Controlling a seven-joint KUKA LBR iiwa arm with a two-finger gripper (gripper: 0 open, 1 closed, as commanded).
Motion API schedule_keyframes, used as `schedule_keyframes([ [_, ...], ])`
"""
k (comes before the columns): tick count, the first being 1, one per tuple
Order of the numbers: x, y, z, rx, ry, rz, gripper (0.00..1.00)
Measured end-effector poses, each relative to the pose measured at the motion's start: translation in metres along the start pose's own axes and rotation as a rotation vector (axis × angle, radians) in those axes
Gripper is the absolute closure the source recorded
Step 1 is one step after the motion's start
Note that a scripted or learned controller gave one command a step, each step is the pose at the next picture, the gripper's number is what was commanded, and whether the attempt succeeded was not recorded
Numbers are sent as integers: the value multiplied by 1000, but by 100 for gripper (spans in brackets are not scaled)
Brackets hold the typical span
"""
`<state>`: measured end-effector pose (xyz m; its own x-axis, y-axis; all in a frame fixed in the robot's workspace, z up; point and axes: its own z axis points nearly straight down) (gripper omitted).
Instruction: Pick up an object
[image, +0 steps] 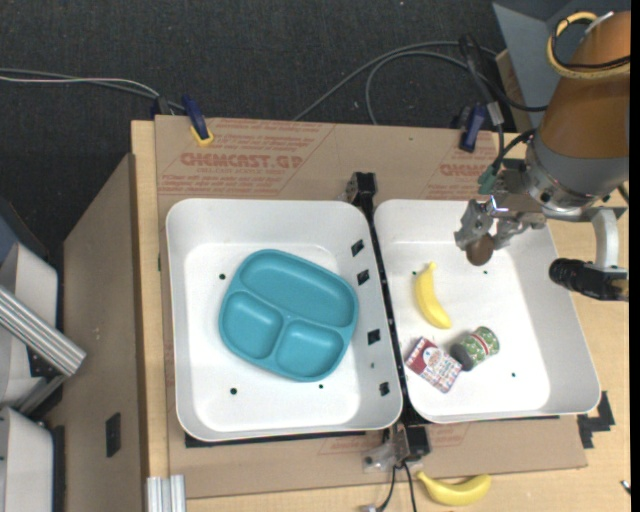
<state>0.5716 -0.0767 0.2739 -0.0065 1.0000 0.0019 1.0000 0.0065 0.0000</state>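
From my feed I see the tool (481, 243) hanging over the far part of the right bin (560, 380), the grey arm coming in from the right with its orange band (590, 70) above the wrist. There is a small dark brownish lump at the tool's tip, but I cannot tell whether that is a held item or part of the tool, and I cannot tell how its jaws stand.

Three things lie on the floor of the right bin. The banana (431, 296) is nearest the tool, just below and to the left of it: a short yellow fruit, gently curved, lying roughly lengthwise toward me with its narrow stem end pointing away. Nearer me lies a small can (474, 346) on its side, with a green and white label and a dark end turned to the left. Just beside it, to the left, sits a small flat packet (432, 363), red and white with print I cannot read, tilted against the bin's near left corner.

The left bin (190, 300) carries a teal divided plate (288, 314) with three compartments, lying flat near its middle. A second banana (455, 487) rests on the surface in front of the bins, outside both.
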Motion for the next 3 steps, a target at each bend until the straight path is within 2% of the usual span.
schedule_keyframes([
  [2,104,9,8,2,0,0,100],
  [3,158,8,36,5,0,1,100],
])
